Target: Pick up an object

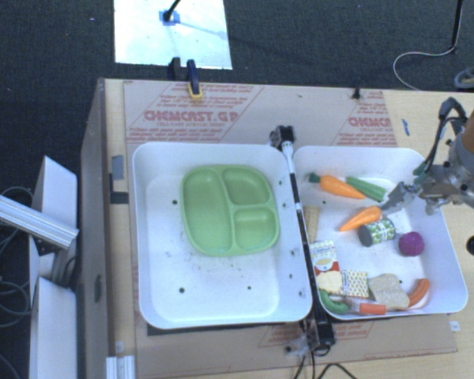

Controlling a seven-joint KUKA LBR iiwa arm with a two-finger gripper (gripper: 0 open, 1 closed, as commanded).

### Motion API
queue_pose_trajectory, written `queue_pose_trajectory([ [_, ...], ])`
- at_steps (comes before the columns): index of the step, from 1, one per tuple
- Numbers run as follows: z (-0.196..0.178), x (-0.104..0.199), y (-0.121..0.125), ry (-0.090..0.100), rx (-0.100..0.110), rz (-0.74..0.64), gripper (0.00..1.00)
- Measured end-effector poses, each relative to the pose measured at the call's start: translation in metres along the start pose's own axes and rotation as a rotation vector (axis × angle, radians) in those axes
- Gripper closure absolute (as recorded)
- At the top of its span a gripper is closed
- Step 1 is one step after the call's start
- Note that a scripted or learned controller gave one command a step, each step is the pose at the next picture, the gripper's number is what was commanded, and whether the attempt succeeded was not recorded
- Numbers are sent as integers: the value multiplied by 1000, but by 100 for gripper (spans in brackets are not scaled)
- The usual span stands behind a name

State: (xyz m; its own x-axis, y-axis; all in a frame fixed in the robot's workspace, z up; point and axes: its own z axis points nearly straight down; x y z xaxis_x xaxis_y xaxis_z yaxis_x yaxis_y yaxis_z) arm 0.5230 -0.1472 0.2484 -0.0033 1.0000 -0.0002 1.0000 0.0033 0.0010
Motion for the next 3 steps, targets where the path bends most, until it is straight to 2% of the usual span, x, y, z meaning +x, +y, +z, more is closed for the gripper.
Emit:
queue_pose_trajectory([
  [1,135,12,-16,1,3,3,0],
  [2,164,27,87,0,-1,0,0],
  [3,168,39,131,-7,72,4,0],
])
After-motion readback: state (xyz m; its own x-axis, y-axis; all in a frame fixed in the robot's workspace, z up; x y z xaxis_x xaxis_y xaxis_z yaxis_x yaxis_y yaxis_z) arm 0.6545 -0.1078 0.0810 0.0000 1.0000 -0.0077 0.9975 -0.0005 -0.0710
